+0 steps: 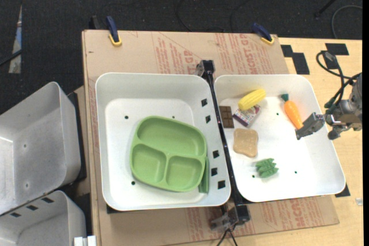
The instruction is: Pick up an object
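The right bin (300, 184) holds several small objects: a yellow corn cob (252, 99), an orange carrot (292, 113), a purple packet (247, 117), a brown bar (226, 117), a tan bread slice (246, 143) and a green leafy piece (266, 168). My gripper (322, 128) hovers at the bin's right rim, just right of the carrot and slightly below it. It stands open, one dark finger (309, 125) over the bin floor, and nothing lies between the fingers.
A green divided plate (168, 154) lies in the left bin (115, 89). A black divider (218, 124) runs between the bins. Grey tubs (34, 141) stand off the bench at left. Cables hang at far right.
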